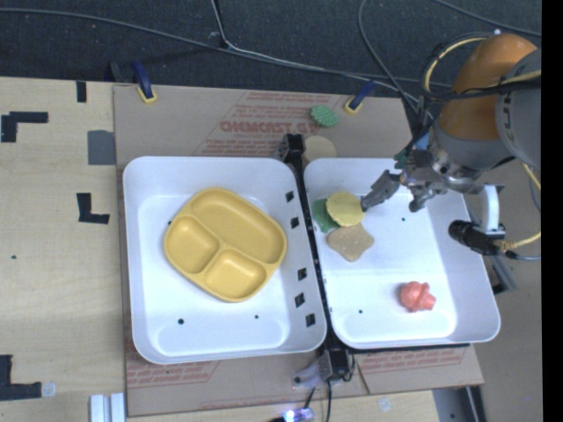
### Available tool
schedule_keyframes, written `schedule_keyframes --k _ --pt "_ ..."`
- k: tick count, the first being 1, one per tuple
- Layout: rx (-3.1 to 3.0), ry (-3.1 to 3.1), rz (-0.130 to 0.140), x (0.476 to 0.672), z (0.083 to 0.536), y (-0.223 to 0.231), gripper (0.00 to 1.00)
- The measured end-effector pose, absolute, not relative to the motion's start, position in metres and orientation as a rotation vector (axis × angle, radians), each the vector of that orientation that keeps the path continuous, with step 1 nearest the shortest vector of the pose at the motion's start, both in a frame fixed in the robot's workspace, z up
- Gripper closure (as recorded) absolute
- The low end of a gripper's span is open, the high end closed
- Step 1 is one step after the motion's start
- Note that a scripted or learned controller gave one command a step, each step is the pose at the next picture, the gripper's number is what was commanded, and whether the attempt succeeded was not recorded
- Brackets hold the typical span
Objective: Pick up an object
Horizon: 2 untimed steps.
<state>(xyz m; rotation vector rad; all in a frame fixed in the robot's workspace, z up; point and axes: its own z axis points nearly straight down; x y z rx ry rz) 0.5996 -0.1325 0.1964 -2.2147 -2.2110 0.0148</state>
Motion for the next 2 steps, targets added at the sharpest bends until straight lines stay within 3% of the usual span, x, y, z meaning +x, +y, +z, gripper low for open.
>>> schedule_keyframes --k 1,2 --pt "-2.219 -2.223 0.001 0.603 0.204 -0.132 0.00" --pt "-2.218 -2.220 0.007 0.607 0.155 -0.139 0.00"
